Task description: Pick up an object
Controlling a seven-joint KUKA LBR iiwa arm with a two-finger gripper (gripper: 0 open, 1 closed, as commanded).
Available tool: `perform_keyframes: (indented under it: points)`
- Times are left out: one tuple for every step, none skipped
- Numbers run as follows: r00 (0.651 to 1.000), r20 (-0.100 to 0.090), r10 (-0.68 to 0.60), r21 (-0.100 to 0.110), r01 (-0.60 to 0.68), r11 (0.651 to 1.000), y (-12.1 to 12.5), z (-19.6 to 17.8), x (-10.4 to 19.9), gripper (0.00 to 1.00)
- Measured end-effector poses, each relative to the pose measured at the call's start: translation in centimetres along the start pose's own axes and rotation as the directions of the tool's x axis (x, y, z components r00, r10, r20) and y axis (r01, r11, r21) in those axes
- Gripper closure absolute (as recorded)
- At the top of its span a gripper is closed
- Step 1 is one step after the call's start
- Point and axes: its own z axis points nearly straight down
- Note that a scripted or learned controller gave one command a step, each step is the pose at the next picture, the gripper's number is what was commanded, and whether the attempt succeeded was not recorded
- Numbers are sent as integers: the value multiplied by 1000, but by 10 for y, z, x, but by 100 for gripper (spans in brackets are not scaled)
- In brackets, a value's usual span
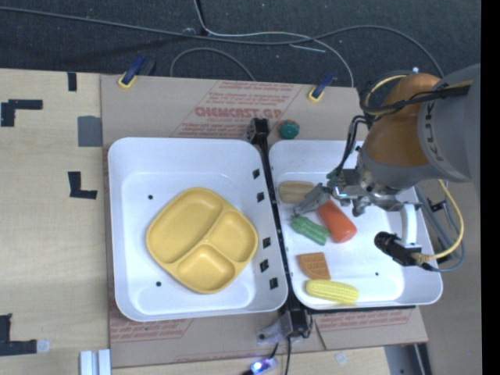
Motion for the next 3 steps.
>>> perform_keyframes:
  points:
    - [1000,0,0,0,0,1000,5,46,3,0]
    - [1000,4,2,-6,-2,1000,5,67,1,0]
    - [1000,4,0,-16,0,1000,8,52,2,100]
